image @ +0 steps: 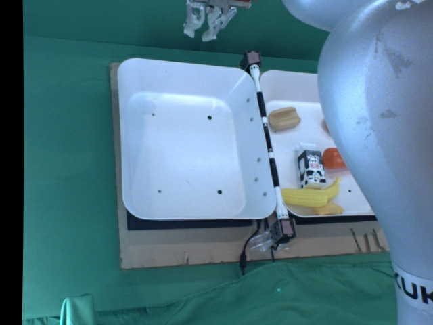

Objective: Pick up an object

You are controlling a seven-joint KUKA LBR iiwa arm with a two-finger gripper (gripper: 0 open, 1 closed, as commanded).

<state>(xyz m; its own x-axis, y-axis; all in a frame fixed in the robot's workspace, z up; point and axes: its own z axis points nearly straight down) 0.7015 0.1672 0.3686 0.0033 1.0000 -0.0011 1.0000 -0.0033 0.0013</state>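
Tool [209,20] spread wide, holding nothing, above left bin [135,80]. Shift right, drop straight onto bun [284,118].

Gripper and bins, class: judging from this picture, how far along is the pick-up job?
Done: nothing lifted. In hand: the gripper hangs above the bench beyond the left bin, nothing between its fingers. Left: the bun, milk carton, corn cob and banana lie in the right bin, unpicked.
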